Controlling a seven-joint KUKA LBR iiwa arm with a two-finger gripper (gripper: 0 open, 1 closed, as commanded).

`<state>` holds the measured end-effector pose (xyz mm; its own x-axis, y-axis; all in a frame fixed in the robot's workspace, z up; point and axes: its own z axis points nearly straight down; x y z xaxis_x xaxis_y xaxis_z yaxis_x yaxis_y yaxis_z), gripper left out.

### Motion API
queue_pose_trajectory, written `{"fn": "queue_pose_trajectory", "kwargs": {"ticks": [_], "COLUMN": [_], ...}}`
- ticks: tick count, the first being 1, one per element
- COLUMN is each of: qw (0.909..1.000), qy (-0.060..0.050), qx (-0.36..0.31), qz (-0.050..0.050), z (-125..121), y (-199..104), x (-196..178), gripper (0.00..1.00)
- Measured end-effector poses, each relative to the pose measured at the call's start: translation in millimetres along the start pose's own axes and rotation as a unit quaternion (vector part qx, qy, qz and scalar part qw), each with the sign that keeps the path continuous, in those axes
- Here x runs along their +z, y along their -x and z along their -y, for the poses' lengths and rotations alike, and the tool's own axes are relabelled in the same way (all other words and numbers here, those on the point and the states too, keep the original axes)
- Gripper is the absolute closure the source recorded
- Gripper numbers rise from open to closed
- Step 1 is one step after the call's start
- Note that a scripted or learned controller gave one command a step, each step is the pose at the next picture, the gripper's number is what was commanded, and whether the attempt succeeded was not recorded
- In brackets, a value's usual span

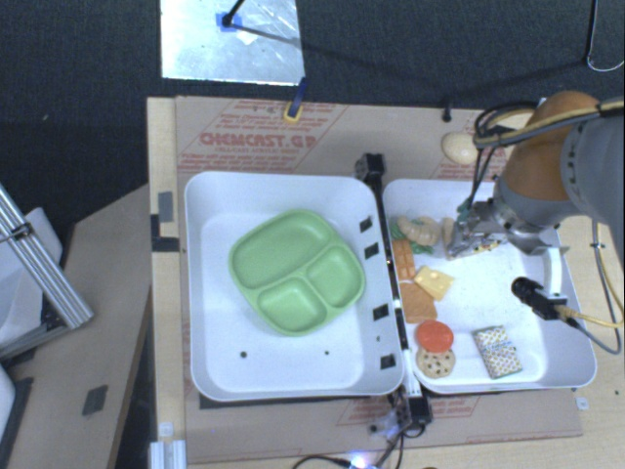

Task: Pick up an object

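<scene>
The right bin [562,355] holds several small food items: a beige lumpy piece [420,230], an orange strip [402,258], a yellow cheese wedge [435,282], a tan slice [418,304], a red tomato slice [436,336], a chocolate-chip cookie [436,362] and a patterned packet [497,351]. My gripper [467,239] hangs low over the bin's upper part, just right of the beige piece, pointing down to the left. Nothing shows between its tips.
A green three-compartment plate [296,270] lies in the left bin [215,360]. The grey arm with its orange band [542,159] reaches in from the upper right. A black cable connector [535,297] sticks over the right bin's right side. A foil sheet [232,27] lies beyond the bench.
</scene>
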<state>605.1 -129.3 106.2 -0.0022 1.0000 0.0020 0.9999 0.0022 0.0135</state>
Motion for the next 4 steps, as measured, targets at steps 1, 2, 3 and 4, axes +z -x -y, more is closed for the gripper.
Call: {"fn": "queue_pose_trajectory", "kwargs": {"ticks": [1,2,3,4], "qw": [1.0,1.0,1.0,1.0], "qy": [-0.003,-0.003,-0.006,-0.006], "qx": [-0.001,-0.002,-0.004,-0.004], "qz": [0.002,0.002,0.0,0.0], "z": [-3.1,-5.4,-10.0,-8.1], "y": [-1.8,-1.8,-51.4,-106.5], "x": [-65.0,-119.1,-110.7,-124.0], "gripper": [1.0,1.0,1.0,1.0]}}
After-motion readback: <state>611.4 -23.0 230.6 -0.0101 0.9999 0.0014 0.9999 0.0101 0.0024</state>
